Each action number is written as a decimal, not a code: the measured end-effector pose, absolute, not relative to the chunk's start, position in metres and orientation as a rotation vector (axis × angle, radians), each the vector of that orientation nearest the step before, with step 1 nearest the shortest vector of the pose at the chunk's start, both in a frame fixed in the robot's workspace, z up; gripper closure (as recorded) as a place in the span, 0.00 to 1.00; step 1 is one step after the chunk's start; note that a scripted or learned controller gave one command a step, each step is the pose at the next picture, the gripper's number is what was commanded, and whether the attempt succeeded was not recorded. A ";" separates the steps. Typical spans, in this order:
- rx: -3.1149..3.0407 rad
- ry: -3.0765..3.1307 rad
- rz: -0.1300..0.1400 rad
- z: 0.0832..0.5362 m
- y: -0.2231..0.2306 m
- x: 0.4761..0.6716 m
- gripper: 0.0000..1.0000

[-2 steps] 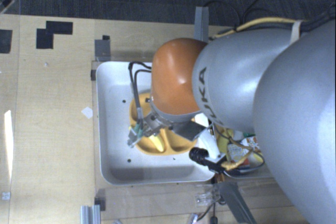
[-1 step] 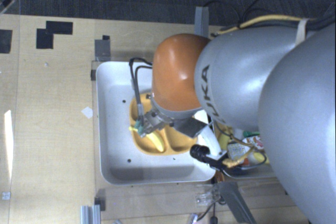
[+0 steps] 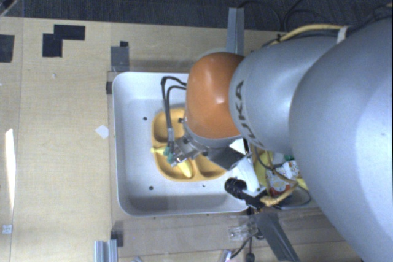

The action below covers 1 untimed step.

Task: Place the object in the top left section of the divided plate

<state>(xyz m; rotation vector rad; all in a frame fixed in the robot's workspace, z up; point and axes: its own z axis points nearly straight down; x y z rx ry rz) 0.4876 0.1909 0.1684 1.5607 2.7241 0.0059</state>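
Arm leans over the left bin on the counter. Pincer low over yellow plate (mostly hidden by the orange band); its opening can't be told. Object not identifiable.

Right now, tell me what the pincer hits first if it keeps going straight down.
Probably the yellow divided plate in the white bin; the pincer hangs over its left side. Depth is unclear.
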 end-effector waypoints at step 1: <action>1.562 2.724 0.006 0.168 0.191 0.488 0.00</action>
